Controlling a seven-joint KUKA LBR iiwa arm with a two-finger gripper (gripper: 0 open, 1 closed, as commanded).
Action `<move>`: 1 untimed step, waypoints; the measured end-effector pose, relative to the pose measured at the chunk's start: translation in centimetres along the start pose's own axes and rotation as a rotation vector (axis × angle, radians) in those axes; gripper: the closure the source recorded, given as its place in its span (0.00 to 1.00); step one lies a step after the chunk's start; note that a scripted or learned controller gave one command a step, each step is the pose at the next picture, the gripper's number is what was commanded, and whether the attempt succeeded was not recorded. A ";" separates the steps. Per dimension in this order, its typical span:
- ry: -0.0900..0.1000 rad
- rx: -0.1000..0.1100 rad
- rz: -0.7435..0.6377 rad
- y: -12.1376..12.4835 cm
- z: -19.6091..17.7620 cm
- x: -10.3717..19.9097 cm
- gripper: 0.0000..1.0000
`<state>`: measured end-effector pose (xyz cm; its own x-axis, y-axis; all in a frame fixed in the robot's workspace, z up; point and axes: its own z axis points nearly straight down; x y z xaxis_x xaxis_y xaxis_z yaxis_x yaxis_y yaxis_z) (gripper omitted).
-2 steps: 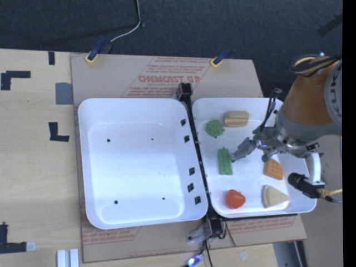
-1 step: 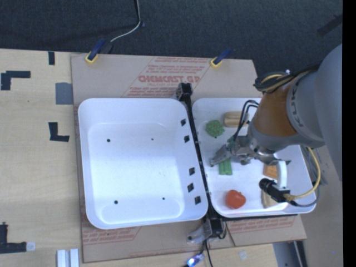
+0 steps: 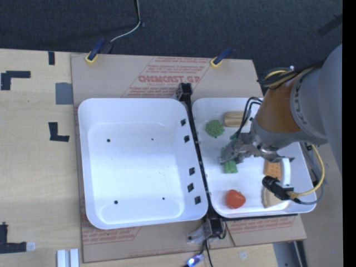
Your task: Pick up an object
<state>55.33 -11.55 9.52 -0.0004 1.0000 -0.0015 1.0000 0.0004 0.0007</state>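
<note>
The arm's jaws (image 3: pixel 231 156) are sitting low in the right bin (image 3: pixel 309 178), right over a green block (image 3: pixel 230 167), though I cannot tell whether they are gripping it, with a red object (image 3: pixel 235 198) lying nearby.

Objects (image 3: pixel 235 198) in right bin (image 3: pixel 218 207)

Two smooth white plastic bins (image 3: pixel 89 149) are sitting on matt brown cardboard (image 3: pixel 161 77) over a pale wood-grain bench (image 3: pixel 33 160).
</note>
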 end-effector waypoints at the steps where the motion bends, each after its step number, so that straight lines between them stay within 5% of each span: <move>1: 0.004 -0.002 -0.007 -3.8 -11.0 7.3 1.00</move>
